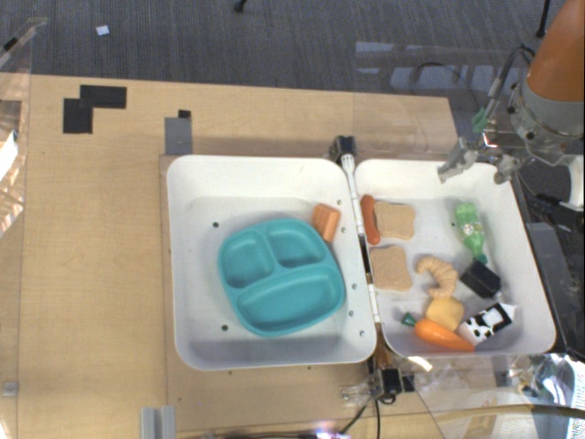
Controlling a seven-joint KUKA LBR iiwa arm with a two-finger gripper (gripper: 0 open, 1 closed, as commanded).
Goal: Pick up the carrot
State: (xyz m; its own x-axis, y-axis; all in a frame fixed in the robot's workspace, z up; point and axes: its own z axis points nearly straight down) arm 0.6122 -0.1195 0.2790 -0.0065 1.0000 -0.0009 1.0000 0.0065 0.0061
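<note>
Looking down, I see the carrot [441,334] at the lower edge of the right bin [521,236], a smooth orange tapered shape with a small green tip. Its long axis runs nearly across the frame, tilted slightly: green end toward the upper left, narrow end toward the lower right. It touches a rounded yellow lump [445,312] just above it, and a glossy black-and-white cow [487,322] sits beside its narrow end. Higher up lie a curled tan croissant [438,273], a black block [480,279], a green bottle [470,226], two flat bread slices [394,220] and a red sausage [370,220]. The left bin [183,245] holds a teal, three-compartment plate [280,276] and an orange wedge [325,220]. The gripper [477,158] hangs over the right bin's upper right corner, well apart from the carrot, fingers spread, holding nothing.
</note>
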